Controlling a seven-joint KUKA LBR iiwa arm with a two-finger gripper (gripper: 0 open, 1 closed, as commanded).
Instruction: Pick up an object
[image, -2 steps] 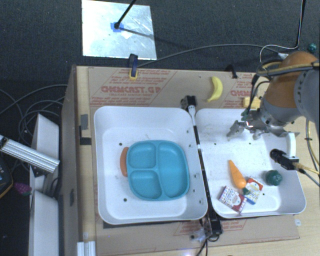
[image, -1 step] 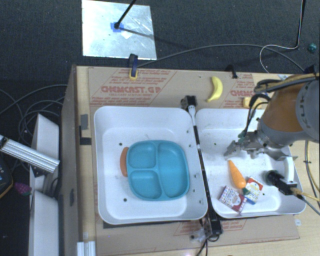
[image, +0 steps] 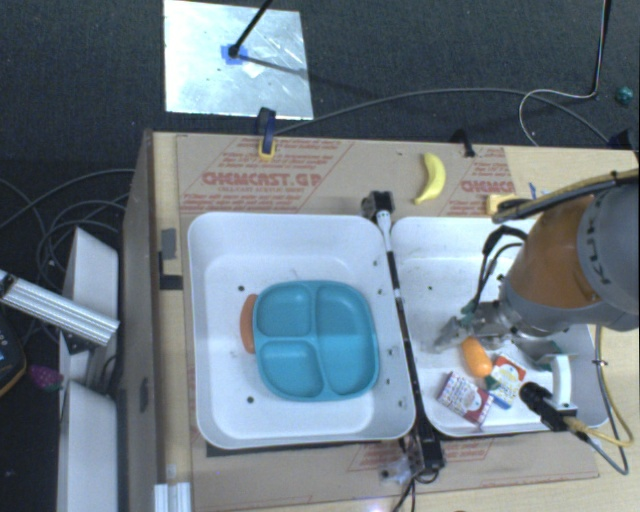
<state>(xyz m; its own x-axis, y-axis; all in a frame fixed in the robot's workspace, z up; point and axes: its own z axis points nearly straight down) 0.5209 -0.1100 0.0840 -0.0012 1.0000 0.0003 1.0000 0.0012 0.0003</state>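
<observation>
Arm: the grey arm (image: 590, 265) with its orange band reaches in from the right and hangs over the right bin (image: 440, 245).

Gripper: the gripper (image: 462, 328) points down and to the left, low over the floor of the right bin; its tip is dark and blurred.

Finger state: I cannot tell whether the tool is spread or pressed together, and nothing can be made out between its tips.

Nearest thing: a small orange object (image: 477, 356), carrot-like, lies on the right bin's floor just beside the gripper tip, below and slightly right of it in the view.

Long axis: the orange object runs from upper left to lower right, its upper end the one closest to the tool.

Contact: the tip looks close to that upper end, but whether it touches is unclear.

Other candidates: a red and white packet (image: 464, 396) and a second packet (image: 507, 378) lie nearer the bin's front edge, further from the tool than the orange object.

Left bin: the left bin (image: 225, 300) holds a blue divided plate (image: 315, 338) with an orange piece (image: 247, 322) tucked against its left side, well apart from the gripper.

Outside the bins: a banana (image: 432, 178) rests on the board behind them.

Judgement: the coming grasp likely turns on a short shift toward the front of the bin, closing across the orange object's narrow width.
</observation>
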